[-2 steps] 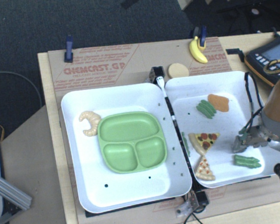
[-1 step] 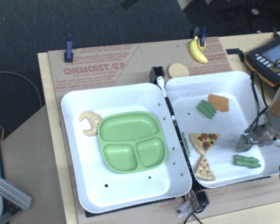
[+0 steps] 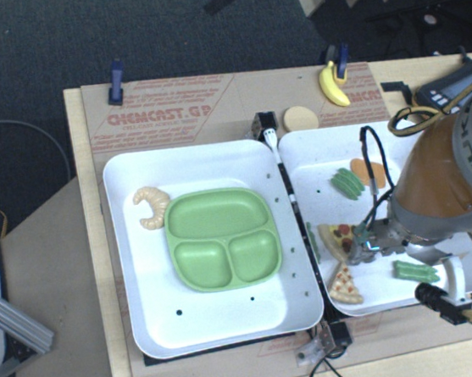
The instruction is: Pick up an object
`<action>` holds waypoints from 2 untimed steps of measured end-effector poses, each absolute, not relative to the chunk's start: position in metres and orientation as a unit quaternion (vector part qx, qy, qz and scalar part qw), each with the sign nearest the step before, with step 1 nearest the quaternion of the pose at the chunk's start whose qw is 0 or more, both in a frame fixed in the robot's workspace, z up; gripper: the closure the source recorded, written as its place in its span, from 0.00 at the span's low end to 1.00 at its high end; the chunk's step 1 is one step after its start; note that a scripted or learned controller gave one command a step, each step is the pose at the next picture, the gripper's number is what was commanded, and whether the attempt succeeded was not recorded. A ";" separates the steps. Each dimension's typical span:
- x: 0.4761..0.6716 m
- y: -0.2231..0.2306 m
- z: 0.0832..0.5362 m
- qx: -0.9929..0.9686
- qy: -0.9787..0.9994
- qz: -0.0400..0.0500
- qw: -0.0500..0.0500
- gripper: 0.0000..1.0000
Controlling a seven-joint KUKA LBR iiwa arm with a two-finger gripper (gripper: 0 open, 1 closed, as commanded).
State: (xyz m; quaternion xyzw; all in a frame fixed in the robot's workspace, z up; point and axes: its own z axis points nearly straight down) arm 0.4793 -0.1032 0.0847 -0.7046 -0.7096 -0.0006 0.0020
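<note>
L bin (image 3: 131, 239): 1 green tray (image 3: 222, 237), 1 croissant (image 3: 152, 206). R bin (image 3: 317, 152): 2 pizza slices (image 3: 344, 283), 2 green veg (image 3: 347, 182), 1 orange piece (image 3: 364, 170). Bench: 1 banana (image 3: 333, 86). Gripper (image 3: 367, 241) low over upper pizza slice; can't tell if fingers apart or closed, grip unclear

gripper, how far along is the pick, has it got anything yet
Done: the arm is over the right bin, with the gripper low beside the upper pizza slice. In hand: nothing visibly held; whether it grips the slice is unclear. Left: a lift, since the lower pizza slice and green pieces lie in the bin.
</note>
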 end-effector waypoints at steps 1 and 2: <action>0.479 -0.187 0.085 -0.709 -0.705 0.001 -0.002 1.00; 0.479 -0.201 0.085 -0.708 -0.707 0.000 -0.001 1.00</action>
